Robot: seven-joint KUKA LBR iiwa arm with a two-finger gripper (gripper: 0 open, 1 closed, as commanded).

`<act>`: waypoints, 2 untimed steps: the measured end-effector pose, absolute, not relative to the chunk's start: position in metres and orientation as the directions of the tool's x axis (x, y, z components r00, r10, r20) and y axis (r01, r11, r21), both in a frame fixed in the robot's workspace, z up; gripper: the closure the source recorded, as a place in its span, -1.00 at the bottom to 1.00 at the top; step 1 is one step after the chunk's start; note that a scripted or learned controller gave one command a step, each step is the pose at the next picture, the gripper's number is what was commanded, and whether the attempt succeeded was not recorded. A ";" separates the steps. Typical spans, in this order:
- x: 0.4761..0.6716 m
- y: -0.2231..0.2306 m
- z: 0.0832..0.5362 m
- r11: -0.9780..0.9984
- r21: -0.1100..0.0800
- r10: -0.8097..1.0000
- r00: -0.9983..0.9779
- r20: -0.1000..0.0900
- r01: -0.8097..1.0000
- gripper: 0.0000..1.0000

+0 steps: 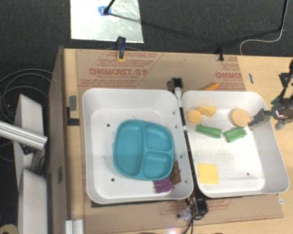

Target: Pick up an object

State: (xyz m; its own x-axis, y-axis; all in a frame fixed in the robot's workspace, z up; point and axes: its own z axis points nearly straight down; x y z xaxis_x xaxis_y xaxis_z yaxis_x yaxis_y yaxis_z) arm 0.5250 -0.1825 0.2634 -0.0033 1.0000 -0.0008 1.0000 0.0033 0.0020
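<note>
1. Lying nearest the camera, at the front edge of the left bin (pixel 95 130), are a purple piece (pixel 162 185) and a small brown piece (pixel 176 174), both touching the rim of a teal divided plate (pixel 143 149).
2. Sitting in the right bin (pixel 268 150), toward its front, is a flat yellow square (pixel 208 173).
3. Resting farther back in that bin are two green sticks (pixel 208 130) (pixel 235 134), a round tan disc (pixel 240 116), a yellow wedge (pixel 207 111) and a small orange-yellow round piece (pixel 194 117).
4. Lying just behind the right bin, on the board, is an orange carrot-like piece (pixel 211 87).
5. Reaching in at the right edge is the gripper (pixel 282 112); a grey finger (pixel 259 118) is pointing over the bin's right rim, just beside the tan disc; nothing is showing in its grasp, and whether it is parted or closed cannot be told.
6. Underlying both bins is a brown board (pixel 136 67) printed in red with "CHEMCAST", readable upside down.
7. Surrounding the bench is dark carpet bearing a shiny sheet (pixel 106 13) and black cables (pixel 19 82).
</note>
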 end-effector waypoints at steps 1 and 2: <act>0.577 -0.183 0.147 0.007 0.003 1.000 -0.007 -0.001 1.000 -1.00; 0.623 -0.178 0.086 0.006 0.009 1.000 -0.006 -0.005 1.000 -1.00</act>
